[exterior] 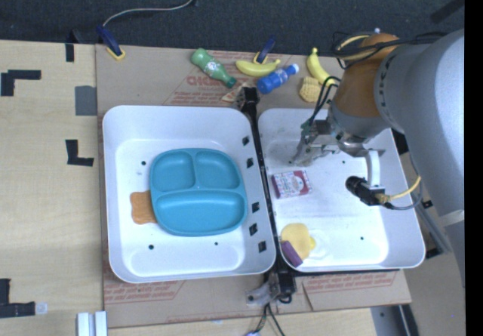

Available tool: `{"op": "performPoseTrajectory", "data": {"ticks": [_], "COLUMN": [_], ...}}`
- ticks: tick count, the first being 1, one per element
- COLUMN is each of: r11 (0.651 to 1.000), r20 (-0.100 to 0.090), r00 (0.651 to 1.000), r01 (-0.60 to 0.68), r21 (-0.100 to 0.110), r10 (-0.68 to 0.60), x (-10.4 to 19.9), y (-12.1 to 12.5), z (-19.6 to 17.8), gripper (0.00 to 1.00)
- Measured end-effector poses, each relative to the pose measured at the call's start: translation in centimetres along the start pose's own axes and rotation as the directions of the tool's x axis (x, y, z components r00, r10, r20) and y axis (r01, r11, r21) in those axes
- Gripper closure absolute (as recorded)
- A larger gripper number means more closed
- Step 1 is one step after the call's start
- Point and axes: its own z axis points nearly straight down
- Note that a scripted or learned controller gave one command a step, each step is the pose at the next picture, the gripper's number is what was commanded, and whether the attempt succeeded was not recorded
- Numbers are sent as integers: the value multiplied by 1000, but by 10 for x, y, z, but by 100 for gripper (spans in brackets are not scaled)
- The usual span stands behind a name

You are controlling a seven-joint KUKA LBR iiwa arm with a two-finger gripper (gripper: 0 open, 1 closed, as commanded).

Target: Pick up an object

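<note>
— Reaching in from the right, hanging low over the upper part of the right bin (392, 248): the grey arm (423, 108), orange band (361, 85) above the wrist.
— And the claw (306, 152)?
— Pointing down-left toward the bin floor, just above a small maroon-and-white packet (290, 183). Cannot tell whether spread or pressed together. Pinching nothing visible.
— Lying where, the other pieces?
— Sitting at the near left corner of the same bin: a yellow lump (296, 235) touching a purple piece (291, 253). Resting in the left bin (121, 123): a blue divided plate (198, 191), partly covering an orange piece (141, 208) at its left edge.
— Beyond the bins?
— Lying on the worktop (45, 176) behind them: a green bottle (212, 67), two bananas (257, 67) (317, 69), a blue bottle (276, 78), a yellow corn-like piece (309, 89).
</note>
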Motion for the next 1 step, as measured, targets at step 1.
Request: {"op": "performPoseTrajectory", "data": {"ticks": [1], "r11": [1000], "r20": [0], "r00": [1000], "r01": [0], "r21": [0], "r10": [0], "x": [0], "y": [0], "z": [0], "gripper": [0]}}
